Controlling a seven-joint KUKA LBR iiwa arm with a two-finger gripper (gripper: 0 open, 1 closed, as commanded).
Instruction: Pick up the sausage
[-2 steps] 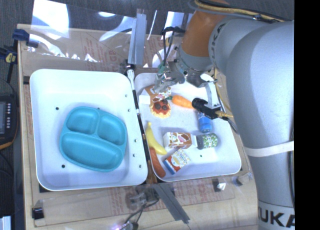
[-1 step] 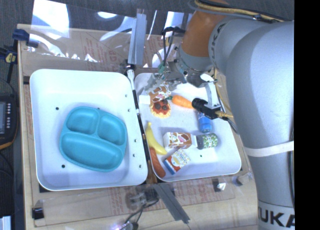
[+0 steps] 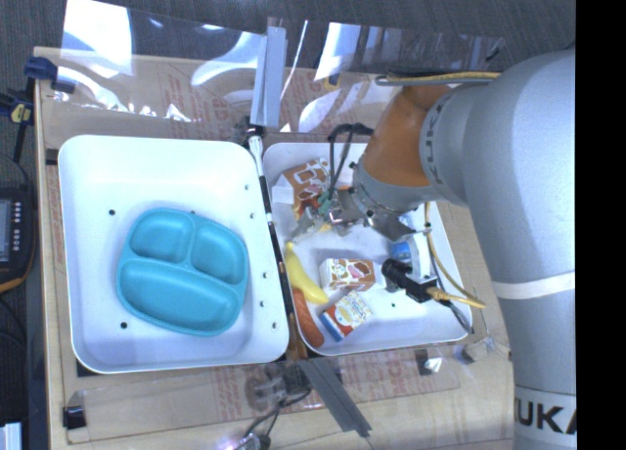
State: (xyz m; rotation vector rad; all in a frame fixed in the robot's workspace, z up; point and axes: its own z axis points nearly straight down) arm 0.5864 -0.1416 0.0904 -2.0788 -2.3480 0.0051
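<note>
My big grey arm [image 3: 509, 233] covers much of the right bin [image 3: 445, 326], so I cannot see what lies under it. My gripper [image 3: 318, 211] is low in the upper part of that bin, by a small printed packet [image 3: 309, 182]. It is dark and tangled with wires there, so I cannot tell how it stands. The sausage [image 3: 307, 320] lies along the bin's left wall, near the front, just below the yellow banana [image 3: 303, 277]. Two more packets [image 3: 349, 292] sit beside them. The left bin [image 3: 88, 321] holds a blue tray [image 3: 183, 270]. My arm reaches in from the right, bent down at the orange band [image 3: 396, 140].
</note>
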